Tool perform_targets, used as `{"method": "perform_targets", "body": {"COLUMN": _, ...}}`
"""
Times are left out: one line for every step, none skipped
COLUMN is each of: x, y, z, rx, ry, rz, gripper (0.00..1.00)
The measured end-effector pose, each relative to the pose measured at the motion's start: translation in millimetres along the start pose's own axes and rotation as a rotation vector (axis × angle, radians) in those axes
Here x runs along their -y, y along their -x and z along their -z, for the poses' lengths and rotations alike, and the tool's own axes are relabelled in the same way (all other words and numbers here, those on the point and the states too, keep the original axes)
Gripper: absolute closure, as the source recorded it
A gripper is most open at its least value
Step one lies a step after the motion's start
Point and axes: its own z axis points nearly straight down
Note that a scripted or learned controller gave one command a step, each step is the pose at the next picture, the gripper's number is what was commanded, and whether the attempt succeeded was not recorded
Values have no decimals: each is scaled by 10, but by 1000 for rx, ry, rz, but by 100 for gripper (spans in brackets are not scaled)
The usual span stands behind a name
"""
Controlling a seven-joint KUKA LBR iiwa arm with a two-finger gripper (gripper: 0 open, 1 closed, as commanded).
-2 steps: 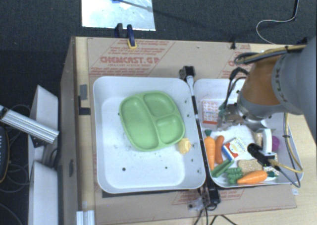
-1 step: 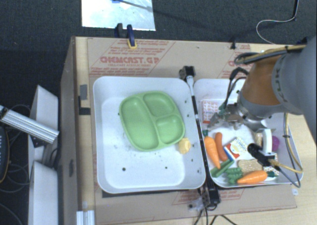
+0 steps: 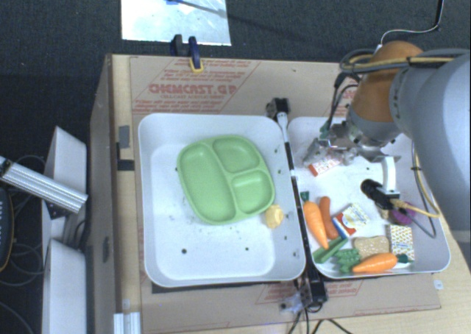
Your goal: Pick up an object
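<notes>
Toy carrots [image 3: 318,224] and other small food pieces crowd the right bin's [image 3: 434,248] near end, while the claw [image 3: 329,150] hovers over a red-and-white packet [image 3: 321,168] — claw state unclear — and could slide off something so flat.

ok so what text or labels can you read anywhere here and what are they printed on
"CHEMCAST GP" in red, on the brown board behind the bins; the smaller red lines above and below it are too blurred to read.
Print on the small red and white packet near the claw: too small to read.
</notes>
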Motion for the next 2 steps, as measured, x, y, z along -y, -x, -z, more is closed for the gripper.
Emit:
{"method": "perform_targets", "body": {"x": -9, "y": 0, "z": 109, "rx": 0, "ry": 2, "rz": 3, "gripper": 100}}
{"method": "perform_targets", "body": {"x": 1007, "y": -568, "z": 1400, "rx": -1, "ry": 1, "rz": 0, "gripper": 100}}
